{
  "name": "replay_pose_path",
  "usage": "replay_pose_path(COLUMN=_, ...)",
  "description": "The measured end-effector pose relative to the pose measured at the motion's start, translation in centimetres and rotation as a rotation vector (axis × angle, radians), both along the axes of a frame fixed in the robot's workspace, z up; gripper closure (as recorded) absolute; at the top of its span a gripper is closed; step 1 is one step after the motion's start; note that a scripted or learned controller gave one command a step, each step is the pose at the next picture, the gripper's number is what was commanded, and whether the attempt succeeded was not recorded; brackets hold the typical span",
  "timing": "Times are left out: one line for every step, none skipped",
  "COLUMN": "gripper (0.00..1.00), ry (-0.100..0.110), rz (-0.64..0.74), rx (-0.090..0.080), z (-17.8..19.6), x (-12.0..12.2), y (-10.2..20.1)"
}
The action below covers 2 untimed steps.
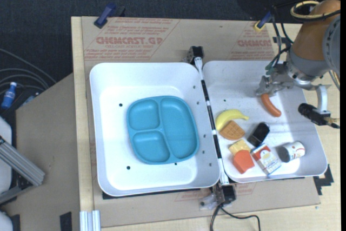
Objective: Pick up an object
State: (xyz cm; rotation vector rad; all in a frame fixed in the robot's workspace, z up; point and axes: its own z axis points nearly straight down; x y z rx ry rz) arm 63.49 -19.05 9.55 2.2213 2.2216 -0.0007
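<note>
Seen from above at a slant, the grey arm with its orange band reaches in from the right over the right bin (pixel 216 70), one of two shallow white bins set side by side on the bench (pixel 81 116). The end effector (pixel 268 86) hangs low in the far part of that bin, directly above the far end of a small orange-red sausage (pixel 271 105) lying on the bin floor; whether it touches the sausage, and whether it is released or clenched, cannot be told from this angle.

Nearer in the same bin lies a cluster of toy items: a yellow banana (pixel 230 116) beside the dividing wall, a tan waffle piece (pixel 232 130) touching it, a black block (pixel 259 133) just right of that, a yellow cracker (pixel 239 145), an orange-red cube (pixel 243 161), a red-and-white carton (pixel 266 159) and, near the right wall, what looks like a small white bottle (pixel 292 151) on its side.

The left bin (pixel 102 78) holds a blue divided plate (pixel 162 128) with three compartments, lying flat near its middle.
</note>
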Motion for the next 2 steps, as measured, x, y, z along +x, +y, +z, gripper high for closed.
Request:
replay_pose_path(gripper=1.00, ry=-0.002, rz=0.001, rx=0.000, z=10.6, x=-3.9, y=4.0)
replay_pose_path(gripper=1.00, ry=-0.001, rz=0.003, rx=0.002, z=14.8, x=-4.9, y=16.7)
